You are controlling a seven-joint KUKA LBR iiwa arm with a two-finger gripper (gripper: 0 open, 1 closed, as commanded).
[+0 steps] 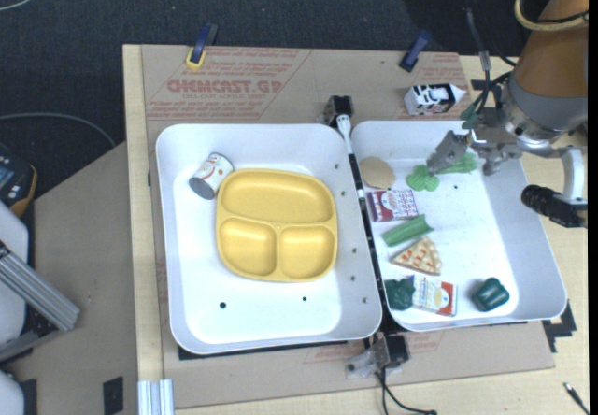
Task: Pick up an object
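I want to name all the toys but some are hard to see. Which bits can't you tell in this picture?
- Gripper: blurred in the camera view; open or shut is unclear.
- Green toy by the gripper: too small and partly covered to name.
- Red packet: label print too small to read.
- Small can beside the yellow tray: label unreadable.

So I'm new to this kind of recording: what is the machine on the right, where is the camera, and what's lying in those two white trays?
One fixed camera looks down at a slant on a bench. The machine is a grey robot arm with an orange band, reaching in from the right; its two-finger gripper hangs over the right shallow white bin, beside a small green toy. I can't tell whether it grips anything. That bin also holds a tan round piece, a toy pizza slice and small packets. The left shallow white bin holds a yellow divided plastic plate and a small tipped cup.
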